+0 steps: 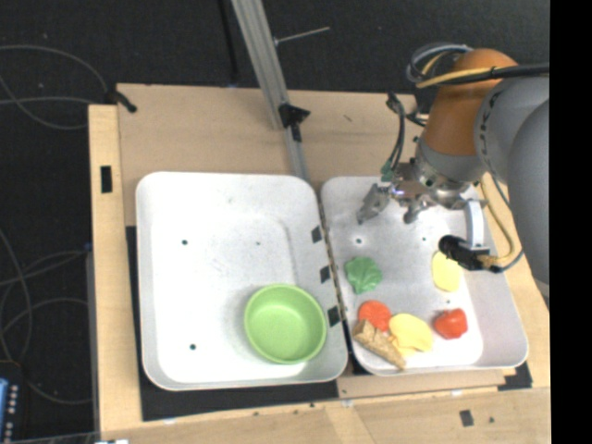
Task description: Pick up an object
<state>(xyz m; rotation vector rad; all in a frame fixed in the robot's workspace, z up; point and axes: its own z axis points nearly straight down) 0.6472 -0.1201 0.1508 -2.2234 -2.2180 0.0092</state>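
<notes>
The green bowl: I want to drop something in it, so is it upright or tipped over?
Upright. The green bowl sits in the left bin with its round opening facing up and its inside showing.

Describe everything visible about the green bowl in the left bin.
The round light-green bowl looks like smooth plastic, one piece with a thick rim and a slightly darker hollow inside. It sits upright, mouth up, with nothing visible in it, in the near right corner of the left white bin, resting on the bin's floor close beside the bin's right wall, apart from the toys in the right bin.
</notes>
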